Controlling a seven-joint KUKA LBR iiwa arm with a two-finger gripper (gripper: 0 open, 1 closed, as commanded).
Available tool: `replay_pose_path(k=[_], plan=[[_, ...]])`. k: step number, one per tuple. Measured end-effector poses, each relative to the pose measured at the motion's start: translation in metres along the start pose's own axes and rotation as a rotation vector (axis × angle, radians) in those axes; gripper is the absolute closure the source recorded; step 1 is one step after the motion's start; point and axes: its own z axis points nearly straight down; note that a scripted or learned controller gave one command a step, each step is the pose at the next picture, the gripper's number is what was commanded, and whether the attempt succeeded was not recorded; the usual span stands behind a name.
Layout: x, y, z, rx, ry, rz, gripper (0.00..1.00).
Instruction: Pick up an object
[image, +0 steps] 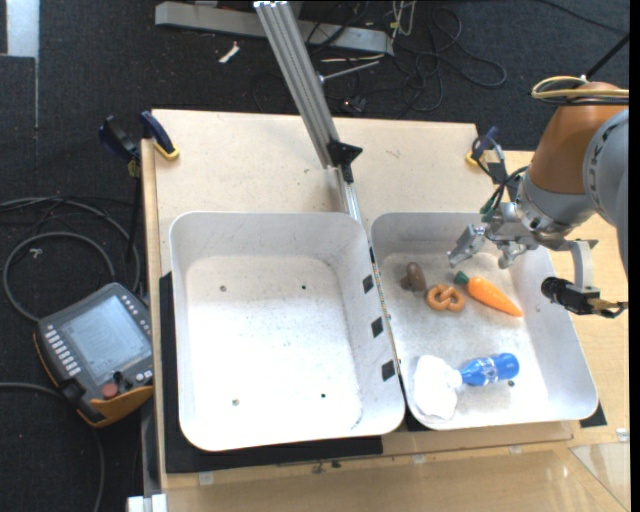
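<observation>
Far left, off the bench (250, 150): a teach pendant (95, 350) on the dark floor, cables beside it; irrelevant to the grasp. Next, the left bin (200, 240), nothing to aim for there. Then the right bin (565, 390), holding every candidate: a small brown object (413, 277) near the dividing wall; just right of it a pretzel-shaped toy (446, 298); right again an orange carrot (494, 295) lying at a slant, green end up-left; nearer the front edge a white crumpled item (435, 387) touching a blue bottle (487, 370) lying on its side. Above the carrot's green end, the gripper (488, 246), fingers spread wide, nothing between them; apparently hovering rather than touching, though height hard to judge from this slant.

Likely step in hand: lining up over the carrot before descent. To do well: centre over the thicker middle of the carrot rather than its leafy tip; turn the fingers to straddle the body across its narrow width, not along its length; descend straight and low enough to get below the rounded top, or risk squeezing it out sideways; keep clear of the pretzel-shaped toy just beside; close only once both fingers flank the carrot.
</observation>
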Motion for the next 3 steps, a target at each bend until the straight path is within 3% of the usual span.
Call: replay_pose_path(k=[1, 3], plan=[[0.000, 0.002, -0.014, -0.007, -0.002, -0.001, 1.00], [0.002, 0.000, -0.113, -0.011, -0.003, 0.000, 1.00]])
